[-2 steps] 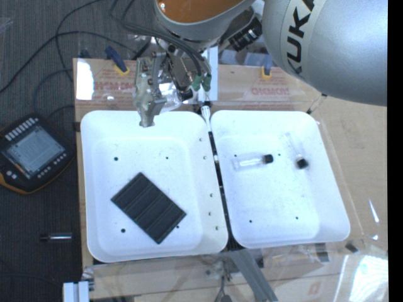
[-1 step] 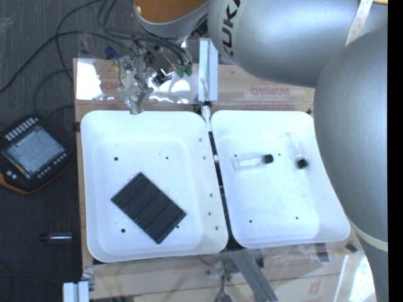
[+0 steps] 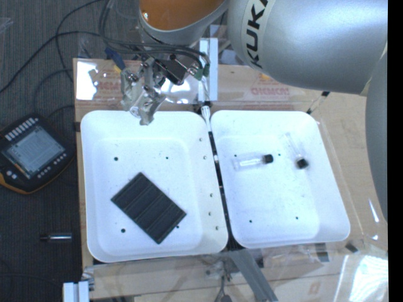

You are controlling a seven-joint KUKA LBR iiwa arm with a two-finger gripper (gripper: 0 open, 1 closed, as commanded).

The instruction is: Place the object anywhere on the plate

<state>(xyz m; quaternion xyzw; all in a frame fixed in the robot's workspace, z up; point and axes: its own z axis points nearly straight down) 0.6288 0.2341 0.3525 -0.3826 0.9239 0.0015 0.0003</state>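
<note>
Whether the jaws are apart or together cannot be told: the gripper (image 3: 146, 109) is a tangle of shiny metal and cables above the far rim of the left bin (image 3: 101, 244), too cluttered to read, with nothing visible in it. Its upper part hides under the orange band (image 3: 179, 5), and the big grey arm (image 3: 308, 30) runs out of frame at top and right. Down in the left bin a dark ribbed plate (image 3: 148, 207) lies flat, turned at an angle. Over in the right bin (image 3: 327, 222) rest a clear tube with a black cap (image 3: 253, 161) and, just beside it, a second clear tube (image 3: 296, 151), faint against the white.
</note>
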